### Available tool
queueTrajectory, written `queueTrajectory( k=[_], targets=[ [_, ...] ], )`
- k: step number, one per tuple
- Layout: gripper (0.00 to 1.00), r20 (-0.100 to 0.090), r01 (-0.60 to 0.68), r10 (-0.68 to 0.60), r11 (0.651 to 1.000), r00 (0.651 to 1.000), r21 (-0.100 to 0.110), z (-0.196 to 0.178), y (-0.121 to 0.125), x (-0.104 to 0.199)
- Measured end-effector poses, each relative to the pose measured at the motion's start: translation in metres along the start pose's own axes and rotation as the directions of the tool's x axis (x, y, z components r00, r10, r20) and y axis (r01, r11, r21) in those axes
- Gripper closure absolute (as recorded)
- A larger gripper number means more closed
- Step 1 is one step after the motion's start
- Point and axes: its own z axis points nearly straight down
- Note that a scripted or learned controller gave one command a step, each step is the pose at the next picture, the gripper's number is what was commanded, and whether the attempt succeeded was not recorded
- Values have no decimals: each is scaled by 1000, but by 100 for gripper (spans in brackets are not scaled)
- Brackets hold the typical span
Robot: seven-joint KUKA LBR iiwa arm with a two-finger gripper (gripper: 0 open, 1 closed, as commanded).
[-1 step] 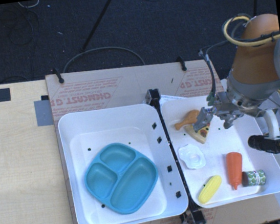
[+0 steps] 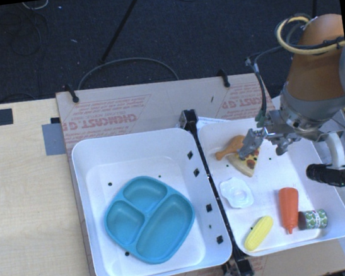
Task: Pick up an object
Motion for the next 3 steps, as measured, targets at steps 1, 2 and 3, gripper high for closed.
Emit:
queueTrajectory(
  k=[1, 2, 3],
  targets=[
    [0, 0, 0, 0, 1000, 1000, 4, 45, -3, 6],
    [0, -1, -2, 2, 1000, 1000, 6, 106, -8, -1],
    [0, -1, -2, 2, 1000, 1000, 5, 160, -9, 0]
  ],
)
